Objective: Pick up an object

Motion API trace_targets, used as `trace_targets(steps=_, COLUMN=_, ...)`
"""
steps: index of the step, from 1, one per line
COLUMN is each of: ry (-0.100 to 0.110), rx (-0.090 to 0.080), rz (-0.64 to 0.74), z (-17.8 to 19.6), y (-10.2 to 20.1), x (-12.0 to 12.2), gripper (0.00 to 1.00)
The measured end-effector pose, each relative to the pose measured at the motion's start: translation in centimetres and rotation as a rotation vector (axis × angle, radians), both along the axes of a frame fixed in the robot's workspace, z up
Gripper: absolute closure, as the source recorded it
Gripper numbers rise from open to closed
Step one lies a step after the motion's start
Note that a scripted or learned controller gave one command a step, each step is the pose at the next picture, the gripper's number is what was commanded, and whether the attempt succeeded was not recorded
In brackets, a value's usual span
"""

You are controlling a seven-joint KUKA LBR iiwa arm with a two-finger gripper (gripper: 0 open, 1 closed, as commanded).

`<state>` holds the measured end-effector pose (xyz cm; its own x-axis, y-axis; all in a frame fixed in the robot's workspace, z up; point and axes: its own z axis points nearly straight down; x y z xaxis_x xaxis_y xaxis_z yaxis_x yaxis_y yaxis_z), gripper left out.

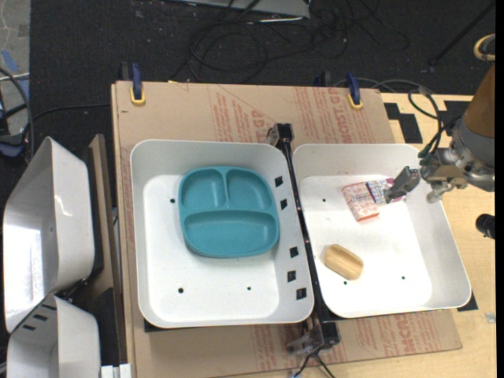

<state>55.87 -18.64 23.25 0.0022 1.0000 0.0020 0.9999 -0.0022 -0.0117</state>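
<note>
In the right bin [441, 235] a small pink and white packet [362, 198] lies near the back. A tan oblong block [344, 261] rests closer to the front, left of the bin's middle. My gripper [405, 184] reaches in from the right, low over the bin, with its tip just right of the packet's right end. Whether it touches the packet is unclear. A teal divided plate [229, 212] sits in the left bin [157, 290].
The two bins meet at a black-clipped divider [295, 235]. They stand on a cardboard sheet [236, 113] held by clamps at the back. Grey tubs [43, 227] stand off the bench to the left. Cables lie on the dark floor behind.
</note>
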Motion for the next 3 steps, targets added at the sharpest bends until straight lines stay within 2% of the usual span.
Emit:
trace_targets(steps=1, ry=-0.011, rx=-0.002, rz=0.003, z=0.6, y=0.0, x=0.3, gripper=0.00)
trace_targets(steps=2, ry=-0.009, rx=-0.002, rz=0.001, z=-3.8, y=-0.5, x=0.3, gripper=0.00)
trace_targets(steps=3, ry=-0.006, rx=0.000, rz=0.000, z=-9.2, y=0.1, x=-0.7, gripper=0.00)
